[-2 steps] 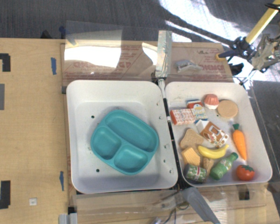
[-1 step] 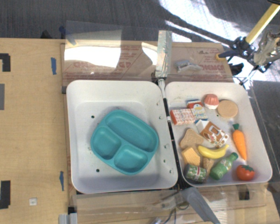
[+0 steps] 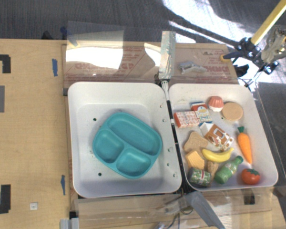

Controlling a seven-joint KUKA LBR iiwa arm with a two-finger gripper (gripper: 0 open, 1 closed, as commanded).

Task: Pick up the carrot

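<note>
Meanwhile, the carrot (image 3: 244, 147) lies untouched along the right side of the right bin (image 3: 266, 128), its green top pointing toward the far wall and its orange tip toward the near one. It looks like a toy of moulded plastic: light, stiff and probably a little slick, tapering enough that a pinch near the tip could slide off. The thick upper half, just below the green cap, seems the surest place to take hold, with the fingers closing across its width.

Space is tight on one side. A banana (image 3: 217, 155) lies just to the carrot's left, with a small printed carton (image 3: 218, 136) beyond it, while a tomato (image 3: 250, 176) sits near the carrot's tip and a green bottle (image 3: 227, 171) lies beside that. A round biscuit (image 3: 232, 111) rests near the green top. The bin's right wall stands close on the other flank, so a finger must drop into a narrow gap there.

Across the divide, the left bin (image 3: 81, 142) holds a teal divided plate (image 3: 127, 144). The claw's state cannot be told from this view.
</note>
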